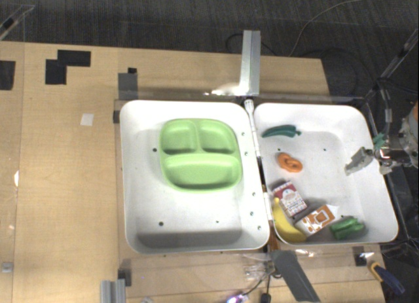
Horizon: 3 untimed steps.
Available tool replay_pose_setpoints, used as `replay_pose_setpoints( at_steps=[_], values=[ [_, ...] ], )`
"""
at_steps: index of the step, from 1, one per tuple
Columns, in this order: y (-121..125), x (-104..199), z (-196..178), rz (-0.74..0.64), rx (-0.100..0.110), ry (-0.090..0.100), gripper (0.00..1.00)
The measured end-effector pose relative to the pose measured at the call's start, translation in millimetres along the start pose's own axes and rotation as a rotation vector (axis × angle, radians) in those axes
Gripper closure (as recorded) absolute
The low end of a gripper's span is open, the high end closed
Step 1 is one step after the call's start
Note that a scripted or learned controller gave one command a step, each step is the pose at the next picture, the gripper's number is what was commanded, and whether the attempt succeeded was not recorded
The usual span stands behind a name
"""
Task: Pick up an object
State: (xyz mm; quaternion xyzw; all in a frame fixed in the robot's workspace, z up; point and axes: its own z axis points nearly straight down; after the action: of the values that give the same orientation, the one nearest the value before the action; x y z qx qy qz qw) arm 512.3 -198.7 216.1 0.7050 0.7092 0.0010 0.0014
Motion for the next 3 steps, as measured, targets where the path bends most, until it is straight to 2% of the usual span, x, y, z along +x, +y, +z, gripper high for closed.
replay_pose_setpoints(
  at_steps=[1, 2, 3],
  values=[
    [-24, 3, -8, 0.073, 0.0, 0.001, 0.0],
    [27, 48, 100, 0.235, 0.002, 0.0, 0.0],
    [98, 87, 95, 0.105, -0.002, 0.0, 0.0]
  ],
)
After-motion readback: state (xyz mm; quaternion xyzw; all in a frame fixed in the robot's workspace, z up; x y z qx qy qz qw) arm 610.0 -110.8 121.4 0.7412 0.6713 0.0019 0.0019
